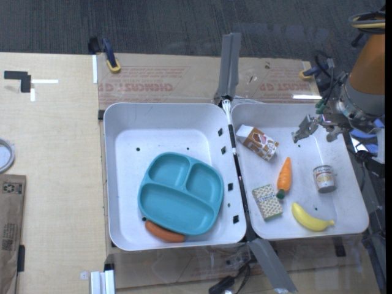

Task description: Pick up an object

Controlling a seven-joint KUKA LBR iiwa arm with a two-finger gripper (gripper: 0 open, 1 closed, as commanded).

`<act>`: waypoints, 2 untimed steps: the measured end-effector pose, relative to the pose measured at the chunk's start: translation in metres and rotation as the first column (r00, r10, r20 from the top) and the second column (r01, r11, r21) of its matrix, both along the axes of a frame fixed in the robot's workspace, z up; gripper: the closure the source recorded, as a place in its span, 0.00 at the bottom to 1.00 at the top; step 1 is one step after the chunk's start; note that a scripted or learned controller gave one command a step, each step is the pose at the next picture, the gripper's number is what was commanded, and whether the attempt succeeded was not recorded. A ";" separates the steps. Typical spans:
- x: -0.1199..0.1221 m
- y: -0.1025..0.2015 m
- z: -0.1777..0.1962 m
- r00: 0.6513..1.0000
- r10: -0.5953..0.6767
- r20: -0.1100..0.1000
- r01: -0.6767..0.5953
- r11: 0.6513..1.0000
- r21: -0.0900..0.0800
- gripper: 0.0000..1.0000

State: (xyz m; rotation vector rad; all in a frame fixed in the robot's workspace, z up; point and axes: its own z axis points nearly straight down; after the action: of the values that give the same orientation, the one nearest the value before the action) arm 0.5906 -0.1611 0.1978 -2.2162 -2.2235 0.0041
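carrot (284,175) lying lengthwise, tip away, claw (318,130) above bin

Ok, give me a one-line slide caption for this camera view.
Gripper above the right bin near a carton, carrot, can and banana.

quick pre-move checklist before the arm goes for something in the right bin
1. Small silver tin can stands upright, apart from its neighbours: ok.
2. Tool is above the right white bin, nothing between its fingers: ok.
3. Orange toy carrot touches the patterned green-white packet: not ok for a clean grab.
4. Yellow toy banana has free space around it: ok.
5. Tool height above the bin floor: cannot tell.
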 end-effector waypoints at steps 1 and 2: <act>-0.043 0.049 -0.107 1.000 -0.004 0.001 0.004 1.000 0.000 0.00; -0.043 0.047 -0.098 1.000 -0.009 0.000 0.009 1.000 0.000 1.00</act>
State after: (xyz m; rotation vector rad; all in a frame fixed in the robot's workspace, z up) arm 0.5474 -0.1139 0.0995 -2.2266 -2.2130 0.0035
